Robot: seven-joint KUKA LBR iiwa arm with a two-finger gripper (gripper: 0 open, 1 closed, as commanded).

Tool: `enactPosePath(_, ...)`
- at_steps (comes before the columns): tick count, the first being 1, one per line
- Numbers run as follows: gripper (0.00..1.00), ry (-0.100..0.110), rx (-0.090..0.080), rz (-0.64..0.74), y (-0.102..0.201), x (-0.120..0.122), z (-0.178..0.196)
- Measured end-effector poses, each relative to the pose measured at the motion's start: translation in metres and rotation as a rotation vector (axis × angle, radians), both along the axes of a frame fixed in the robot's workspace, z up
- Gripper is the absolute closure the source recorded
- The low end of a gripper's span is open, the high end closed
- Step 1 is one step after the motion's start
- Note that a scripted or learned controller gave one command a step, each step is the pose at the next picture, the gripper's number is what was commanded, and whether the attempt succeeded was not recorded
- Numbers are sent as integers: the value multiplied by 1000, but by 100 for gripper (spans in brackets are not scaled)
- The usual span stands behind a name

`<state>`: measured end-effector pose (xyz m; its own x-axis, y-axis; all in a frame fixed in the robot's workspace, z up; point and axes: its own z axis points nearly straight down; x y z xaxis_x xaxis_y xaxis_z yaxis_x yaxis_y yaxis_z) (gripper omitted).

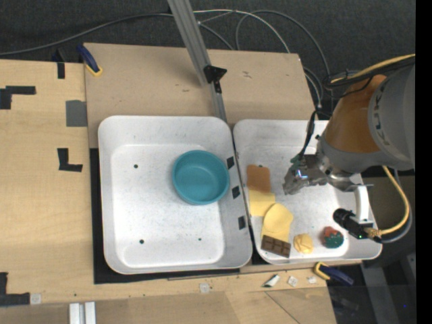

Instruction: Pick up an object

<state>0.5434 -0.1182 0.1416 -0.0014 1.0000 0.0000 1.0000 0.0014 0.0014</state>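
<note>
My gripper (294, 181) hangs over the middle of the right bin (283, 137), reaching in from the right. Nothing shows between its tips. Just to its left lies a tan brown block (258, 177). Below that sit two yellow pieces (268, 209), and a dark brown block (275, 246) rests at the bin's near edge. A small yellow lump (304, 243) and a red and green object (331, 236) lie in the near right corner. A teal bowl (200, 176) stands in the left bin (135, 201).
A slanted metal pole (196, 42) crosses above the bins' far edge. Cables (270, 25) loop across the back of the bench. A black fitting with a yellow cable (352, 224) hangs off the arm over the right bin's near right side.
</note>
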Motion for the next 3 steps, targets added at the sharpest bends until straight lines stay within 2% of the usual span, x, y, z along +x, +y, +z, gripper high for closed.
enactPosePath(1,100,-3,0,2,11,1,55)
enactPosePath(2,100,-2,-1,0,7,5,98)
enactPosePath(3,100,3,1,4,51,12,91)
